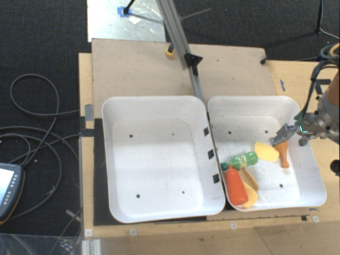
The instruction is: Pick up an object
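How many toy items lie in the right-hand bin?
5, possibly more hidden beneath: a green bottle near the divider, a red bottle at the front, a tan hot-dog bun beside it, a yellow piece mid-bin, and an orange piece right of it.

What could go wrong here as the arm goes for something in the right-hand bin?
The gripper sits close to both the yellow piece and the orange stick, so it may nudge one while closing on the other. The green bottle and red bottle lie bunched together, so a grab there could catch two.
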{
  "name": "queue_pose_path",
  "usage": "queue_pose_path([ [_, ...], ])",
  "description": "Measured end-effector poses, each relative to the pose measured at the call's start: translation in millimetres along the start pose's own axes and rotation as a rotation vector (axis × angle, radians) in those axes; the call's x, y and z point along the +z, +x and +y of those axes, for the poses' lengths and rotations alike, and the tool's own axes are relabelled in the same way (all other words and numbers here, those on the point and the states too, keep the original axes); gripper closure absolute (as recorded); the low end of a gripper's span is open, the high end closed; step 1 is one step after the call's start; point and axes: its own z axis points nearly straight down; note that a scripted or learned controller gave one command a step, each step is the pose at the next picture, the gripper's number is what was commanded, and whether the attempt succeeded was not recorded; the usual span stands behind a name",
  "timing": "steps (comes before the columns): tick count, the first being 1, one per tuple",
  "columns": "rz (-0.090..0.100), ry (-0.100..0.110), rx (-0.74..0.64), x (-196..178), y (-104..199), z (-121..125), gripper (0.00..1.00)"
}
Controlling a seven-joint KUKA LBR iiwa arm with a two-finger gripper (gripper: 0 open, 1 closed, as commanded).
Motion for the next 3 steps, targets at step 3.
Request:
queue_pose_path([
  [3, 0.001, 0.005, 0.003, 148, 1, 0, 0.0],
])
